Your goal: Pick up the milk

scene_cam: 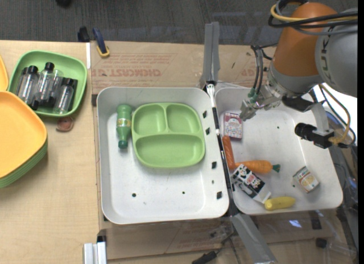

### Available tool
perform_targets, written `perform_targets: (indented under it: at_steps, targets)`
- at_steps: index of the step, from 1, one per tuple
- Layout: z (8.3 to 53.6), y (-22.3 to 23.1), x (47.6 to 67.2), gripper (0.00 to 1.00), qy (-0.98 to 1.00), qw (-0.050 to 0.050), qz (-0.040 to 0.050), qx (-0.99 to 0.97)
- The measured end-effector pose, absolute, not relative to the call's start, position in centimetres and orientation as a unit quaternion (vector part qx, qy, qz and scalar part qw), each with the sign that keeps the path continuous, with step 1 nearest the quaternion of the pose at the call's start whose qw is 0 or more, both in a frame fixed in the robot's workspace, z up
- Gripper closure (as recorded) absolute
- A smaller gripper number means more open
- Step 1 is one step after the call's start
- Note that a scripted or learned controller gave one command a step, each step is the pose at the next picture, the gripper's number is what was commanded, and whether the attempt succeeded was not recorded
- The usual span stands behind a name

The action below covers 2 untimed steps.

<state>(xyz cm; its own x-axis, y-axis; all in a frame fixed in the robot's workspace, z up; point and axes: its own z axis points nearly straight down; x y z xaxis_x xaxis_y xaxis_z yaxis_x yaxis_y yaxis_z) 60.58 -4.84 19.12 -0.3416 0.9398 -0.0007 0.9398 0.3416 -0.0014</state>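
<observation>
Milk carton (248, 180), black and white like a cow, lies in the right bin (327, 199) at lower right of the frame. Beside it we see a yellow toy (279, 202) and a carrot (257, 166). Farther up lies a pink carton (233, 125). The gripper (248, 109) hovers above it; whether its claw is apart or together we cannot tell.

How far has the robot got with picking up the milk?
Nothing looks done yet: the milk carton lies in the right bin, beside the carrot. The gripper hangs over the bin's far end, near a pink carton. Reaching, grasping and lifting the milk are left.
</observation>
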Motion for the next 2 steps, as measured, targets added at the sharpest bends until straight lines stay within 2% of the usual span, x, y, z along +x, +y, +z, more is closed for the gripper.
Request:
perform_targets:
  at_steps: [1,2]
  targets:
    - [27.3,-5.2,65.9,1.0,-0.837,-0.001,0.0005,-0.547]
    - [19.1,-5.8,65.3,1.0,-0.848,0.0,0.0007,-0.531]
